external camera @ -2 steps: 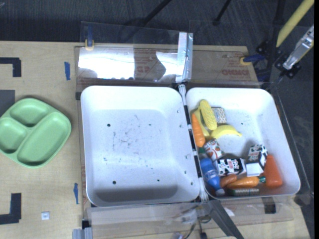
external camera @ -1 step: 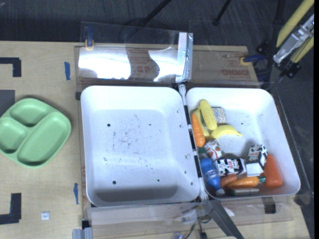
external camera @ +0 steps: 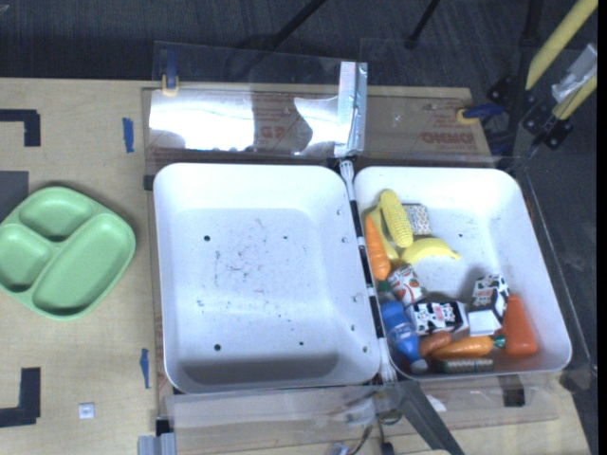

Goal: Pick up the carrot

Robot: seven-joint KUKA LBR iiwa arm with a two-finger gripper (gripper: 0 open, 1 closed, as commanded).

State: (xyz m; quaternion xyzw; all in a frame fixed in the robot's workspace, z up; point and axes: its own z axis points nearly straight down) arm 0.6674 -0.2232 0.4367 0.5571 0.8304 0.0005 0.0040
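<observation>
The task is at its opening step: nothing has been lifted, and the approach to the right bin (external camera: 531, 254) has yet to be made. Whether the jaws are apart or together I cannot tell.

The carrot (external camera: 377, 245) is, as I read it, the long orange piece lying against the right bin's wall where it meets the left bin (external camera: 251, 273). That puts it on the far side of the bin from where the jaws would come in. The corn cob (external camera: 394, 218) lies just beside it on the jaws' side, touching or nearly so, and a small carton (external camera: 406, 284) sits at its lower end.

Two other orange pieces make the choice less sure. A stubby tapered one (external camera: 519, 328) stands nearest the jaws' entry side, and a flatter one (external camera: 462, 346) lies along the bin's front wall, under a black-and-white carton (external camera: 437, 315).

The next move calls for carrying the jaws across the clutter and bringing them down over the middle of the carrot's length. They should be turned so that they close across its narrow width. The risk, I judge, is little room: one finger must slip between carrot and wall, the other between carrot and corn cob, or the cob gets caught too.
</observation>
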